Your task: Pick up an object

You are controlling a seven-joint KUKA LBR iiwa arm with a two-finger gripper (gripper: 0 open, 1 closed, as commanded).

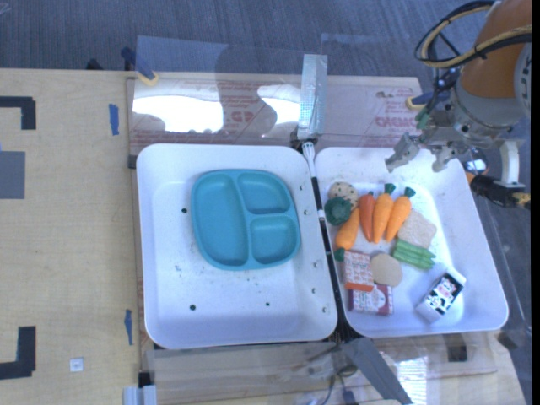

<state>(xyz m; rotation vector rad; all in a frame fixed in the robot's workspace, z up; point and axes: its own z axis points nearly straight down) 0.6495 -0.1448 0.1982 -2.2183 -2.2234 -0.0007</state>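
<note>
- Carrots (381,217), three orange toy ones w/ green tops, lie side by side near the middle of the right bin (485,251), tips toward the viewer.
- Around them: small round green toy (339,210) at left, tan slab (419,229) and green pods (413,254) at right, printed packet (358,270) and beige disc (386,269) in front.
- Black-and-white carton (441,295) sits apart, near the bin's front right corner.
- Gripper (419,155) hangs over the right bin's back edge, fingers spread apart, nothing btwn them, well clear of the carrots.
- Left bin (160,251) holds a blue divided plate (245,218), 3 compartments.
</note>
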